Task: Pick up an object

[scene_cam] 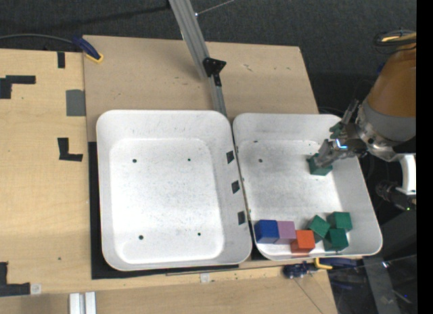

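1. Camera view from above the bench: two shallow white bins sit side by side on a wooden bench top [270, 76], the left bin [108, 170] and the right bin [352, 191] touching along their shared edge.
2. Reaching in from the right, the grey arm with its orange band [396, 89] ends in the gripper [327, 154], which sits low over the upper right part of the right bin.
3. A dark green block [319, 166] lies right at the fingertips, touching or nearly touching them; from where I stand I cannot tell whether the pincer is open, closed, or gripping the block.
4. Along the near edge of the right bin a cluster of small blocks lies close together: a blue cube [267, 230], a pale purple block [286, 230] just beside it, an orange cube [304, 239], and three green cubes [335, 228] bunched to the right of those.
5. A slanted metal bar [189, 21] with a black clamp [214, 67] crosses the bench top above the bins.
6. Black tape marks [66, 149] and a grey patch [75, 101] show on the board at the left; a blue-and-yellow clamp [90, 47] grips the far edge.
7. No brand, label or readable writing can be made out on anything.
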{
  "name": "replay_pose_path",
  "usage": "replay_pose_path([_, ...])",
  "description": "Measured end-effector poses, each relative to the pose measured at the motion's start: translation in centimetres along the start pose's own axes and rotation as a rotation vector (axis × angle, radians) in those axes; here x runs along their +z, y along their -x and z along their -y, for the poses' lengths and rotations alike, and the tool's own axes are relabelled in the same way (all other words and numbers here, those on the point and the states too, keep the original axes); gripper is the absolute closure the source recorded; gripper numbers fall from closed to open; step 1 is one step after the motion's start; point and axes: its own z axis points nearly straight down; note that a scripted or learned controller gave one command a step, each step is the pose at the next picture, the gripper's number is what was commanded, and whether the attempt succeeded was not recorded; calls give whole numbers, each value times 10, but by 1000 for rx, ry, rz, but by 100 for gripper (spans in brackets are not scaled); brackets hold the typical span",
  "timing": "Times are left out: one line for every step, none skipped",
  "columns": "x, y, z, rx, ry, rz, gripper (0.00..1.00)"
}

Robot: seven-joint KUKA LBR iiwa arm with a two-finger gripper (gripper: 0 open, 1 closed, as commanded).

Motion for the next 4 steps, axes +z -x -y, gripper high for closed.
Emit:
replay_pose_path([-8, -49, -19, -5, 0, -2, 100])
replay_pose_path([-17, -101, -34, -6, 0, -2, 100])
replay_pose_path([-24, -155, -44, -6, 0, -2, 100])
replay_pose_path([-15, -197, -54, -4, -1, -1, 100])
